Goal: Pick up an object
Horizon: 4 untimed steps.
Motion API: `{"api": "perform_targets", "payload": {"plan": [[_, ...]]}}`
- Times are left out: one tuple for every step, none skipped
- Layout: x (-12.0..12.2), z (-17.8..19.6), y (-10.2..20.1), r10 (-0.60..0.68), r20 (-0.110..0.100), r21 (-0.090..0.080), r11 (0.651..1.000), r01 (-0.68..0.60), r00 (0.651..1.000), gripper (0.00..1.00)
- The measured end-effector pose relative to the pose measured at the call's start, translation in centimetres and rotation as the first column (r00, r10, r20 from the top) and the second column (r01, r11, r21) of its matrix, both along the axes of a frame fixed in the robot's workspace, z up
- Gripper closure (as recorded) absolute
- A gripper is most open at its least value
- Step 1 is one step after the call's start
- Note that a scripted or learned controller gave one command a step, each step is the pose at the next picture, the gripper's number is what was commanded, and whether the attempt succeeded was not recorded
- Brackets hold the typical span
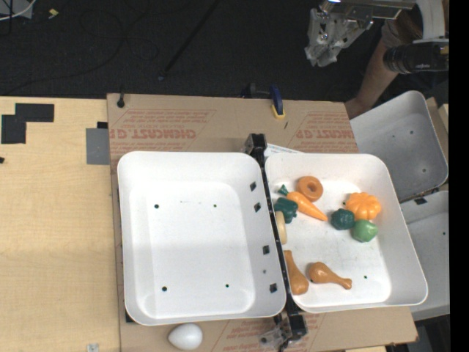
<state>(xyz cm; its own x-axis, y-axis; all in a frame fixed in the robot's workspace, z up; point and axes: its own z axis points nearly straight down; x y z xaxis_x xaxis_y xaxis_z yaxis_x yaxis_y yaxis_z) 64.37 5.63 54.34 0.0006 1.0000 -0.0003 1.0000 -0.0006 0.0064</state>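
The right white bin (pixel 396 270) holds several toy foods: an orange ring (pixel 311 188), a carrot (pixel 308 207), a dark green broccoli piece (pixel 285 209), an orange pumpkin (pixel 364 205), a dark teal piece (pixel 341 219), a green pepper (pixel 364 231), a drumstick (pixel 328 275) and a tan piece (pixel 295 273) by the bin's left wall. My gripper (pixel 322 50) hangs high at the top right, above and behind the bins, far from all the items, with nothing seen between its fingers.
The left white bin (pixel 190 299) lies beside the right one on a cardboard sheet (pixel 190 127). A white egg (pixel 185 336) rests on the cardboard in front of the left bin. A blue clamp (pixel 277 101) stands at the cardboard's back edge.
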Motion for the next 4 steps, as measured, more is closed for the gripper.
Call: {"api": "perform_targets", "payload": {"plan": [[0.0, -2.1, -5.7, -0.004, -0.012, -0.001, 1.000, 0.004, 1.000, 1.00], [0.0, -4.1, -12.6, -0.005, -0.012, -0.001, 1.000, 0.005, 1.000, 1.00], [0.0, -0.4, -16.6, -0.002, -0.006, -0.002, 1.000, 0.002, 1.000, 1.00], [0.0, -1.4, -21.7, -0.003, -0.010, -0.001, 1.000, 0.003, 1.000, 1.00]]}}
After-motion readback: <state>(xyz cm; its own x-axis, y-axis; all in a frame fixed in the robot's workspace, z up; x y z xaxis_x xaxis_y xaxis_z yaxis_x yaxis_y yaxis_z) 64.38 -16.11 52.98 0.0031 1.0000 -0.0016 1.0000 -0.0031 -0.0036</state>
